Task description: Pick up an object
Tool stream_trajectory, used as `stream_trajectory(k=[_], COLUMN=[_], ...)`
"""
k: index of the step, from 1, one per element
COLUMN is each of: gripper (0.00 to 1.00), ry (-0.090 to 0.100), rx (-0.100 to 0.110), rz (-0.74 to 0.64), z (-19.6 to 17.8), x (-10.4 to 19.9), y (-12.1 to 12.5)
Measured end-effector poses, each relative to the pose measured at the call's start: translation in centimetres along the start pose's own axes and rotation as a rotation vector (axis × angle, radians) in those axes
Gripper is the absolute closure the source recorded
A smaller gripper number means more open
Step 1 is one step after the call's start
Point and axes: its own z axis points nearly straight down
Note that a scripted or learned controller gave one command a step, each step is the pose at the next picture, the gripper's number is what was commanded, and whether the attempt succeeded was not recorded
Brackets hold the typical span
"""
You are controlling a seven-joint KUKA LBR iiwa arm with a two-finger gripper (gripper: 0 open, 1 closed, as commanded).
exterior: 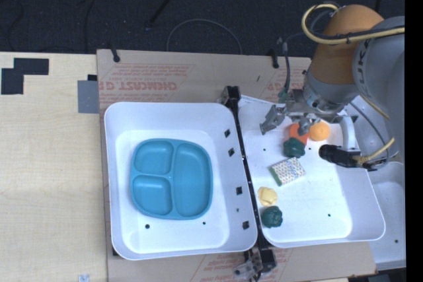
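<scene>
Gripper (pixel 295 123) hovers low in the right bin (pixel 357 221); whether its jaws are released or clenched cannot be told. Just below them sit a small orange-red piece (pixel 295 132) and a dark green lump (pixel 294 148), likely light, rounded and slippery; pinching across the middle seems best.

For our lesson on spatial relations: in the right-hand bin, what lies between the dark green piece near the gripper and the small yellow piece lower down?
In the camera view, the patterned block lies between the dark green piece and the yellow piece, on the right bin floor.
</scene>
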Motion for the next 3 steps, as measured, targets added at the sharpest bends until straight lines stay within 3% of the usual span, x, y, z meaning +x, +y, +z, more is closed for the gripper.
stream_trajectory(k=[1,3], gripper=[0.0,0.0], ry=[-0.001,0.0], rx=[-0.015,-0.009], rz=[-0.001,0.0], z=[-0.9,9.4], x=[0.0,0.3], y=[0.3,-0.7])
